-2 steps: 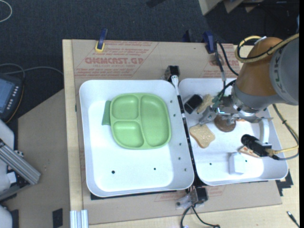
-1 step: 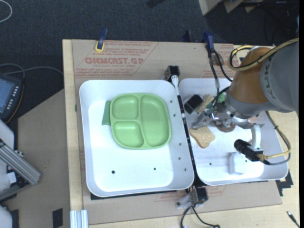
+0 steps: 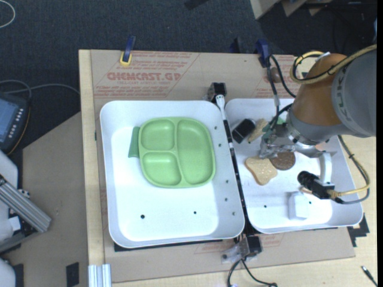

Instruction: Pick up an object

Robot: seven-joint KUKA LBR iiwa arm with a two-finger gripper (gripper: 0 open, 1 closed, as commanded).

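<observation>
Grey arm (image 3: 362, 94); orange wrist band (image 3: 314, 103)

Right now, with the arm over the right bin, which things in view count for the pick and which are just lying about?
For the pick:
- pincer, over the right bin
- tan toast-shaped piece
- brown round piece
- black block
- white block

Lying about:
- green divided plate in the left bin
- yellow clamp on the bench edge
</observation>
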